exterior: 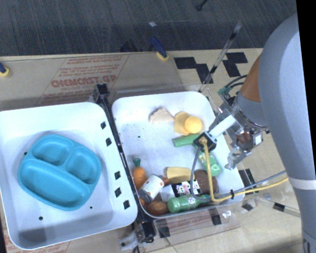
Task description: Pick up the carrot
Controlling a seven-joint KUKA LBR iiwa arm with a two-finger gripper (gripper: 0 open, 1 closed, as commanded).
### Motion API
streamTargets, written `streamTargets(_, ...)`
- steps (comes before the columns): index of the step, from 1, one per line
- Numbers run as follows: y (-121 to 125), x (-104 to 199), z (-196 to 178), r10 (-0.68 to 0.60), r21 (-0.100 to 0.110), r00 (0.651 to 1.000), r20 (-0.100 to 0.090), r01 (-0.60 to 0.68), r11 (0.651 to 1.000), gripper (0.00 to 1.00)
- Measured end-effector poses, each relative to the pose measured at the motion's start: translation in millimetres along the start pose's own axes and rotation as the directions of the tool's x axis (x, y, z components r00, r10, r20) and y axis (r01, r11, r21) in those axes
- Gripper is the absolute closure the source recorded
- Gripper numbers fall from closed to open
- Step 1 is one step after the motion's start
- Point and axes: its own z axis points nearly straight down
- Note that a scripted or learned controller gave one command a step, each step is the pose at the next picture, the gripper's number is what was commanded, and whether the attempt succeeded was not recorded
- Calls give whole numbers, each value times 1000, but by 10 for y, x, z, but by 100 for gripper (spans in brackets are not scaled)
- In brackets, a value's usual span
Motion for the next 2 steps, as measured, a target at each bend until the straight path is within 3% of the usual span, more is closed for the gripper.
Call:
streamTargets(1, 378, 591, 1012, -59, -23, 998, -24, 58, 998, 0)
streamTargets(2, 140, 937, 1257, 28, -1, 1000, -1, -28, 1000, 0)
